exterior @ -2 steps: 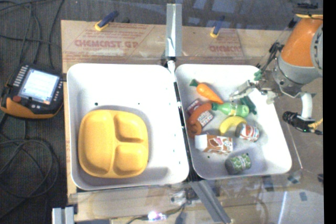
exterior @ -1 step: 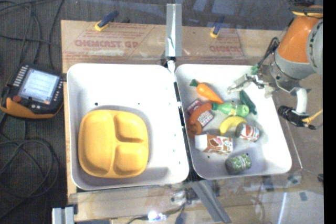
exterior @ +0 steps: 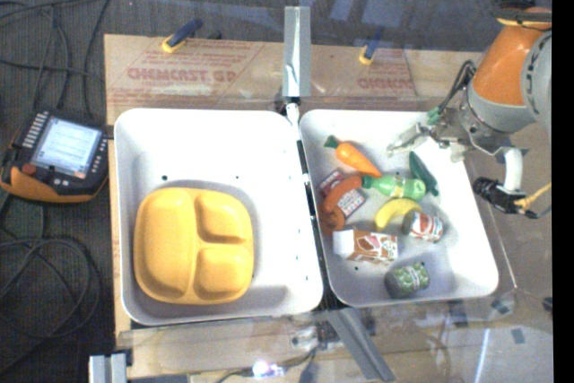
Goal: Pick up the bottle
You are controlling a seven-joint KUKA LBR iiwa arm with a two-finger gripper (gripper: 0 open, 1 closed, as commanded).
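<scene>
Dark green-grey lump (exterior: 408, 279) sits nearest the camera, at the front edge of the right bin (exterior: 475, 269), with a small carton (exterior: 366, 246) with red-brown print just beside it on the left; print too small to read. Bottle (exterior: 395, 187) is bright green plastic, small, lying flat near the middle of the right bin, long axis running left-right, narrow neck end toward the left, fatter end toward the bin's right edge. No label legible on it. Dark green pod-like piece (exterior: 423, 171) touches its right end, a banana (exterior: 395, 212) lies just in front of it, a carrot (exterior: 356, 157) behind it toward the back-left corner. Small can (exterior: 423, 226) right of the banana, red packet (exterior: 343, 195) by the left wall. Left bin (exterior: 126, 148) carries a yellow divided tray (exterior: 194, 242). Cardboard (exterior: 197, 72) behind the bins reads "CHEMCAST GP". Gripper (exterior: 414, 135) hovers over the back edge of the right bin, fingers spread apart, nothing between them, apart from the bottle.
</scene>
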